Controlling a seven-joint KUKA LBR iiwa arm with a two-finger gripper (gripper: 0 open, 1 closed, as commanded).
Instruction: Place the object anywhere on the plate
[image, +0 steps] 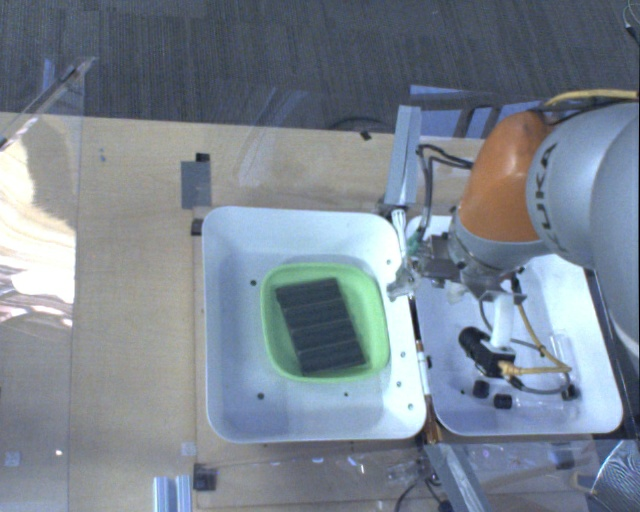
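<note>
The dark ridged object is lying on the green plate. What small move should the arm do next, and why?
Probably lift the arm up and away and attempt nothing more. The dark ridged object already lies flat inside the green plate in the left bin, while the arm hangs over the right bin, so the placing looks done.

You have a pale wooden table (120, 330) under everything, its top glaring with reflections along the left edge. Two shallow white bins sit on it side by side, rims touching: the left bin (230, 400) and the right bin (600, 400). A small dark grey bracket (197, 183) lies on the wood just beyond the left bin's far corner. Another small dark piece (204, 480) sits at that bin's near left corner.
</note>
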